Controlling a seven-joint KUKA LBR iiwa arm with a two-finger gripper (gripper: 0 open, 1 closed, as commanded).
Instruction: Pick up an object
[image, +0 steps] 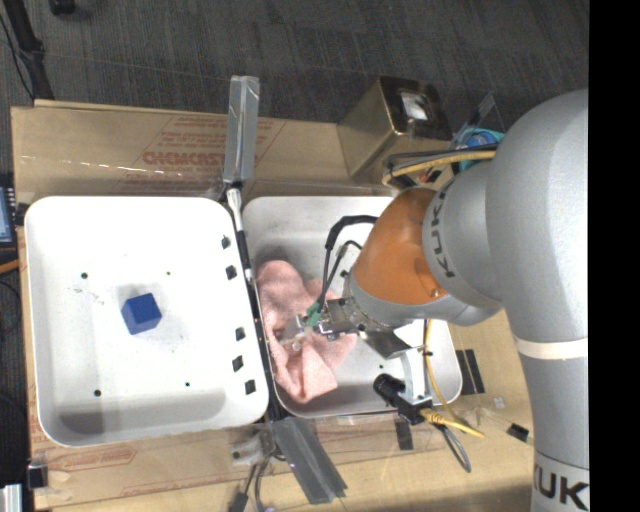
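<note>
cam: one fixed view, above my bench, looking down at a slant
framing: both white bins side by side; left bin at 9 o'clock, right bin near centre
my arm: enters from 3 o'clock, looms large, so nearest the lens
far edge: dark floor at 12 o'clock

Robotics lab, KUKA arm over 2 white bins, cardboard-covered bench, loose cables

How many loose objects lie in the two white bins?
2: a blue cube in the left bin, and a pink cloth in the right bin. The arm may hide others.
</note>
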